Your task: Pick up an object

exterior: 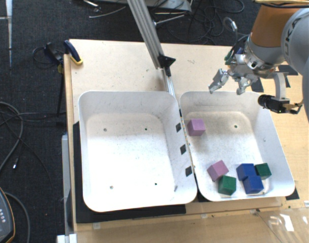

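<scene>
Hovering over right bin's [275, 135] far rim, gripper [229, 85] spread, nothing held (blocks [196, 127] boxy, no long axis).

The light is bright and even, perhaps from above. The two white bins [129, 146] look very bright but not washed out. Shadows are soft and small. The blocks [238, 176] look sharp. The dark floor [28, 135] hides small details.

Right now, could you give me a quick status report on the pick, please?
Gripper open, above the right bin's far rim, holding nothing. Nearest object: lone purple block, untouched. Other blocks clustered at near edge. Nothing in the way.
</scene>
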